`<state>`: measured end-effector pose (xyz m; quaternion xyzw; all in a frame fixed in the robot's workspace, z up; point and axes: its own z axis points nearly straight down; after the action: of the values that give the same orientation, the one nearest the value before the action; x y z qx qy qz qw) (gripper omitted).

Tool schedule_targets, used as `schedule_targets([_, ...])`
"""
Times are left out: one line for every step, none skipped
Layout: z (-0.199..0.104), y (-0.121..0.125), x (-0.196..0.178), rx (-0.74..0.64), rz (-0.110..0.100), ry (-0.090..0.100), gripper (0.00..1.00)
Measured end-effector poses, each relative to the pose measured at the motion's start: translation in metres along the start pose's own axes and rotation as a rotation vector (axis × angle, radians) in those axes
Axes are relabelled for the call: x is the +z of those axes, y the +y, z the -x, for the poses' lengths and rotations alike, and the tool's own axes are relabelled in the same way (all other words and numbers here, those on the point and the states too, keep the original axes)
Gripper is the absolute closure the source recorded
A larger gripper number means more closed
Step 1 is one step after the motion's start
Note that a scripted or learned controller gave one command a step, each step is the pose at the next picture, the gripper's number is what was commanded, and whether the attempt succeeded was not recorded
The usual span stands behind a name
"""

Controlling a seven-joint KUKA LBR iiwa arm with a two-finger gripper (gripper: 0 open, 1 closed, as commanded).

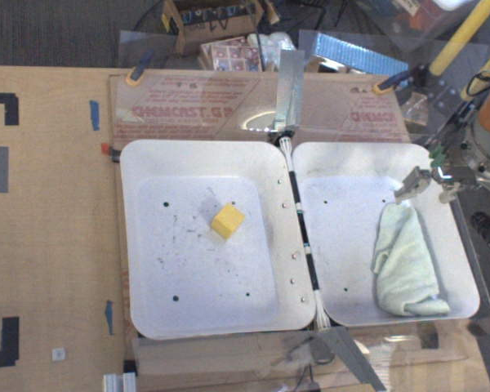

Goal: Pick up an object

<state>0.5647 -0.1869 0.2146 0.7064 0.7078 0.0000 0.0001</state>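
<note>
1. Gripper [425, 180] sits at the right bin's [343, 158] far right corner, just above the pale green cloth [407, 261]; can't tell if the pincer is released or clenched, too small and blurred.
2. Cloth lies crumpled along the right bin's right edge; yellow block [227, 220] near the left bin's [147, 162] middle, well apart from gripper.
3. Progress, as I judge it: nothing lifted yet; approach, grasp & lift all left.
4. Arm mostly cut off at right edge.

Pale wooden desk [49, 243] with blue tape marks [94, 114], dark grey floor [57, 11] beyond, cluttered cardboard box [212, 15], yellow pole [469, 24] upper right
</note>
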Motion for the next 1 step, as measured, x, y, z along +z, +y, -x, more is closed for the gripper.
schedule_targets([-0.0258, 0.0129, -0.0819, 0.103, 0.002, -0.001, 0.0])
